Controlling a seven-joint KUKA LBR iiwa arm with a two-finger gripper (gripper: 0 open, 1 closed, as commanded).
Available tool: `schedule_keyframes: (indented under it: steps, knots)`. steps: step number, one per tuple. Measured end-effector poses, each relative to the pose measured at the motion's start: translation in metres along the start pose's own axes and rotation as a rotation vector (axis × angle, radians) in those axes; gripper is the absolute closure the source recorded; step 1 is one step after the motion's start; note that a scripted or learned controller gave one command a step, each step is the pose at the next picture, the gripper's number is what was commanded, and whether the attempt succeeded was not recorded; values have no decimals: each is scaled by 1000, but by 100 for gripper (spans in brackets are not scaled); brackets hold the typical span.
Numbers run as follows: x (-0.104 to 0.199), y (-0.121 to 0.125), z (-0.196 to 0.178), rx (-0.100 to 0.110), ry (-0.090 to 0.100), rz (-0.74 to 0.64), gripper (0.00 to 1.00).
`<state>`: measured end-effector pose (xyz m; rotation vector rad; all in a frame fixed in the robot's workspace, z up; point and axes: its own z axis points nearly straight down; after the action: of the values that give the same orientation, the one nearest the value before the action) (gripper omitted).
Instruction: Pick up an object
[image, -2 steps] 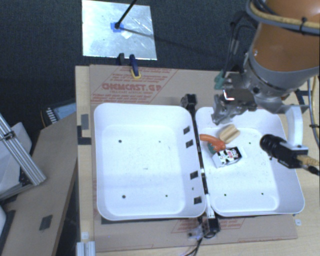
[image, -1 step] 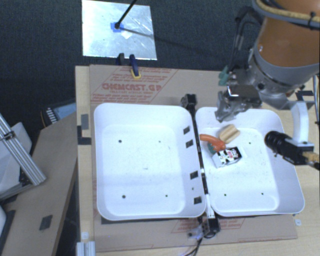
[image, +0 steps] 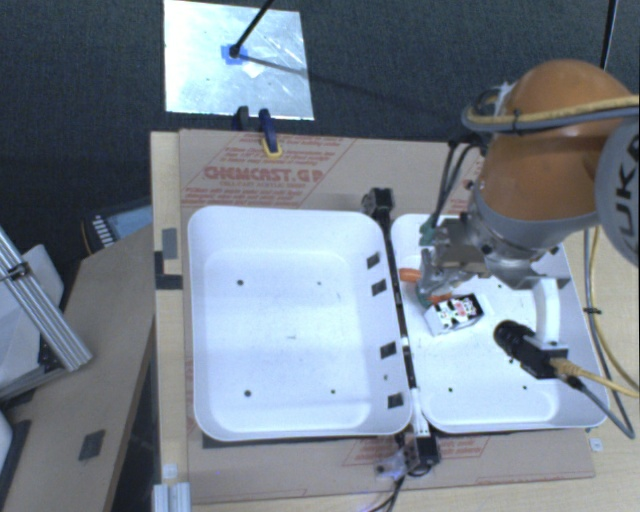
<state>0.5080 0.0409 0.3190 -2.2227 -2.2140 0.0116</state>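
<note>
Camera view: arm's hand low over small items in the right bin

Two shallow white bins sit side by side on a tabletop (image: 165, 300), seen from above at a slant. The left bin (image: 290, 320) is a plain white tray. In the right bin (image: 500, 400), near the divider between the bins, lies a small white card-like object (image: 456, 312) with dark and reddish printing, lying flat and slightly turned. Just beside it, toward the divider, a small orange piece (image: 409, 274) peeks out, partly covered by the arm.

The grey arm, with its orange band (image: 560, 130) above the wrist, reaches in from the right and bends steeply down. Its hand (image: 436, 290) hangs right at the upper left edge of the white object, touching or nearly so. Whether it is open or closed cannot be told, and nothing can be seen gripped in it.

The white object looks light, thin and stiff, probably smooth-faced. Lying flat, it offers little to grip from above; taking it across its narrower sides seems best, and it may slide on the slick bin floor.
</note>
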Motion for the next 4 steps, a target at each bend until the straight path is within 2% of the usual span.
schedule_keyframes:
  steps: [1, 2, 3, 4]
  knots:
    - [57, -6, -67, -15, 5, -13, 100]
    - [55, -5, -75, -14, 4, -10, 100]
    - [112, -24, -151, -16, 6, -13, 100]
    - [110, -23, -159, -13, 4, -12, 100]
